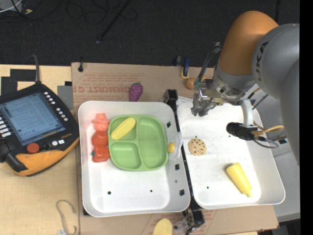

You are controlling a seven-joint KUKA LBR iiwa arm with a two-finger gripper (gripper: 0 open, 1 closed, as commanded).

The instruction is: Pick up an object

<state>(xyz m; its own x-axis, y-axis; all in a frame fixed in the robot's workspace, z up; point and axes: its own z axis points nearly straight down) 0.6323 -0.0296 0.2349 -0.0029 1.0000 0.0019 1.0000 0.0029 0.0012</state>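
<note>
My gripper [200, 109] hangs over the far left corner of the right bin [266, 192], open, with nothing between its fingers. A round speckled cookie [197, 146] lies in that bin, a short way in front of the gripper. A yellow cone-shaped piece [239, 178] lies nearer the bin's front right. In the left bin [127, 199] a green divided plate [142, 153] carries a yellow corn cob [122, 127]. A red and pink figure [100, 138] lies along the plate's left side. A small yellow piece [171, 148] sits at the plate's right edge.
A teach pendant [34, 126] rests on the bench left of the bins. A purple toy [136, 91] and a small orange thing [190, 82] lie on the cardboard behind the bins. A yellow item [163, 226] sits in front of them.
</note>
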